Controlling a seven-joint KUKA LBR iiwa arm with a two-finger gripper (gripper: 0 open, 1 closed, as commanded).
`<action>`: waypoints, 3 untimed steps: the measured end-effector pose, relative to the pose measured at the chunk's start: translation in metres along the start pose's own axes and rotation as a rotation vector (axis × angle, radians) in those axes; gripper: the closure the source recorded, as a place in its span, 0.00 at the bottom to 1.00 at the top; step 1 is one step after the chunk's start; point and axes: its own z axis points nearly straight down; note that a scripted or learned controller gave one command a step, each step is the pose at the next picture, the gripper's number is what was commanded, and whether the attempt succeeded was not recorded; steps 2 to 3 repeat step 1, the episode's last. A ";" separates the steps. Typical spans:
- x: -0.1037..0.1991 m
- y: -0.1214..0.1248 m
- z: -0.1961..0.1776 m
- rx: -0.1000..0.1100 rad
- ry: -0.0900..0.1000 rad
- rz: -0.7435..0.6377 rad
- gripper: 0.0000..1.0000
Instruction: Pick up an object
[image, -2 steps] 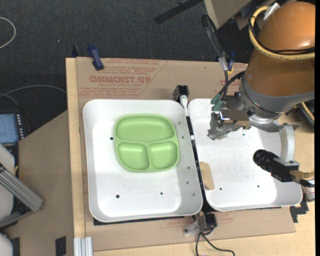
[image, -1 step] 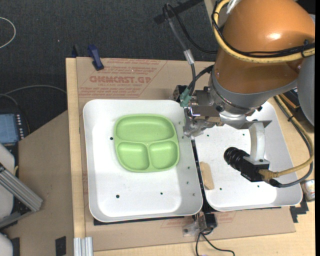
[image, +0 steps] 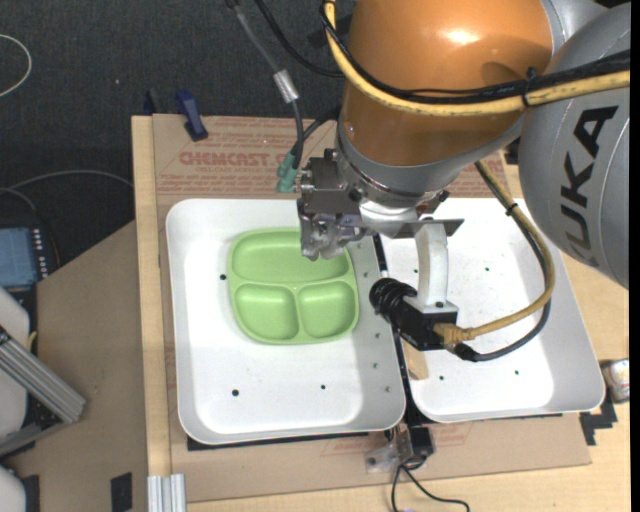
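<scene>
Claw (image: 322, 243) over green tray's (image: 290, 295) far edge.

A light green divided tray (image: 293, 284) lies flat in the left white bin (image: 200, 380), toward that bin's right side, with one large compartment at the back and two smaller ones in front. The arm (image: 450, 90), grey with a broad orange band, reaches in from the right and covers the far edge of both bins. Its hand (image: 322, 232) hangs over the tray's back right corner, close to the rim. A black fitting with a yellow hose (image: 500, 325) lies over the right white bin (image: 520, 390). Both bins sit on a brown table (image: 150, 300).
</scene>
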 end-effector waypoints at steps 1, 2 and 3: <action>-0.110 -0.005 -0.040 -0.002 -0.004 0.020 1.00; -0.110 -0.005 -0.040 -0.002 -0.004 0.020 1.00; -0.110 -0.005 -0.040 -0.002 -0.004 0.020 1.00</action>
